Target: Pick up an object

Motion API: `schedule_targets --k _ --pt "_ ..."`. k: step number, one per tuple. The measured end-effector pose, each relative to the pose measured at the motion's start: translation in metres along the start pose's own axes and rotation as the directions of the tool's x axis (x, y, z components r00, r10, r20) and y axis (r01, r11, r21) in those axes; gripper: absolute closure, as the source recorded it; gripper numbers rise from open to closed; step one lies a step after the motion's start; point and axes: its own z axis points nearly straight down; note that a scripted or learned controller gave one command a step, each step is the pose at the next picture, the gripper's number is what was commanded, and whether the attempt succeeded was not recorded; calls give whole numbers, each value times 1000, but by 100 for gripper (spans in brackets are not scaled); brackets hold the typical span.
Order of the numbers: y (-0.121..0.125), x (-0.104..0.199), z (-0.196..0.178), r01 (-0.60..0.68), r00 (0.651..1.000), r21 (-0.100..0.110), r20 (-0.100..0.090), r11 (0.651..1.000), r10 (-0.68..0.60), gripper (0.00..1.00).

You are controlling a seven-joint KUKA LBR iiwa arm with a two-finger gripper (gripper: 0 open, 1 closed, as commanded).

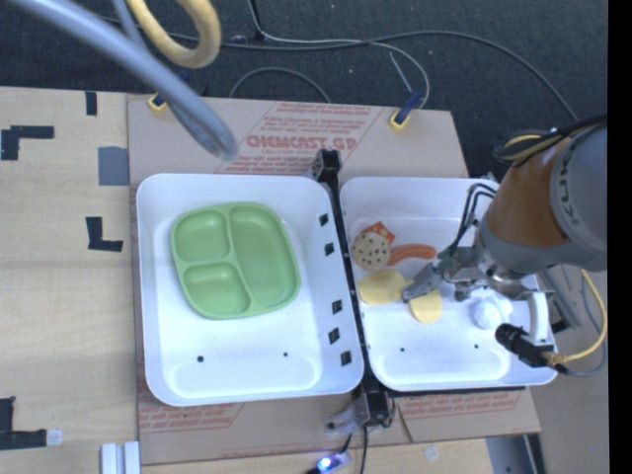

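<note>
Jaws stand slightly apart, as far as the slanted view lets one judge, with nothing between them; the gripper [427,282] hangs low over the right bin [434,368], its dark fingertips just above the gap between two pale yellow pieces. One yellow piece [380,287] lies just left of the tips, the other [427,308] just below them. Near them rest a round speckled cookie [371,250] and a thin orange stick [410,253], both close to the bin's middle. A small white object [486,313] sits further right, partly under the arm [538,210], which covers the bin's right side.

The left bin [237,373] holds a green divided plate [235,260] with three compartments. Both bins sit on a sheet of brown cardboard [296,131] printed in red; the large word reads roughly "CHEMCAST GP", the smaller lines being too blurred to read. The cardboard lies on a light wooden bench [59,294] marked with short strips of black tape. Beyond the bench the floor is dark carpet [444,18], crossed by thin cables. A grey tube [118,47] and a yellow hose [188,18] cross the upper left corner, out of focus.
</note>
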Motion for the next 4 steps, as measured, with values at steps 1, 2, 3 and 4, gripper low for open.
schedule_targets --k 1,2,3,4 --pt "1 1 -13 2 1000 -4 0 1000 -2 100" --pt "-5 3 -74 1 1000 -12 2 1000 -1 100" --pt "-4 4 -125 2 1000 -12 2 1000 -2 100" --pt "9 52 -115 6 1000 -6 -1 1000 -6 100"
